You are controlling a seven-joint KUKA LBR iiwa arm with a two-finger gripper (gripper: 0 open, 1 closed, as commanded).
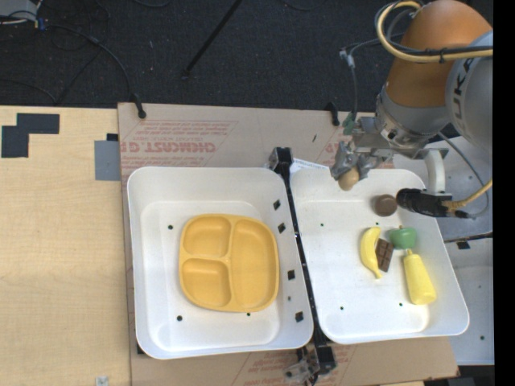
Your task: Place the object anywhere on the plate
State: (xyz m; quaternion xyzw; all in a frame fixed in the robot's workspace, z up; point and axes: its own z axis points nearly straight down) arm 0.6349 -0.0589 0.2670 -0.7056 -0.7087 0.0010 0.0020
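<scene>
In the camera view, the gripper (352, 167) hangs over the far edge of the right bin (451, 316), well to the right of the yellow plate (229, 262) that lies in the left bin (153, 215). A small tan round object (348, 180) sits right at its fingertips, apparently pinched between them, lifted clear of the bin floor. It looks light, hard and smooth, so I judge it could roll or slip out; a hold across its middle would suit best. The fingers seem drawn in close on it, with little gap showing. Further right of the plate lie a brown ball (385, 205), a banana (370, 252), a green piece (404, 236) and a yellow bottle (418, 277).
</scene>
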